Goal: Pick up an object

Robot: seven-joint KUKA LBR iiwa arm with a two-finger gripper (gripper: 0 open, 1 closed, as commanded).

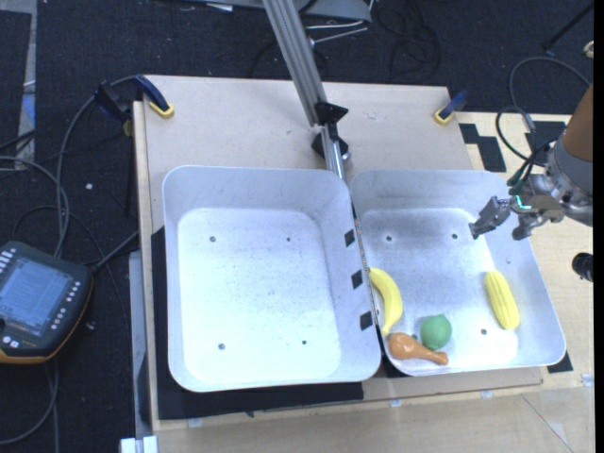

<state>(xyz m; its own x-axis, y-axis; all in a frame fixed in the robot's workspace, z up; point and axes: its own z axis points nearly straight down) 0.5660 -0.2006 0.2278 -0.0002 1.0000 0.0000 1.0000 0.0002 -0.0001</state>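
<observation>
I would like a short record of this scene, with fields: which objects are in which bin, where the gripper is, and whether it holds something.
right bin: banana by the left wall; corn cob near the right wall; green ball and orange chicken leg at the front edge
left bin: no objects visible
gripper: above the right bin's upper right corner, apart from all objects
held object: none seen between the fingers
task state: nothing picked up yet

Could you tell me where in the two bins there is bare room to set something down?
The left bin offers bare floor wall to wall. In the right bin, the back half is bare. Its front is crowded: banana, green ball, chicken drumstick, corn cob.
</observation>
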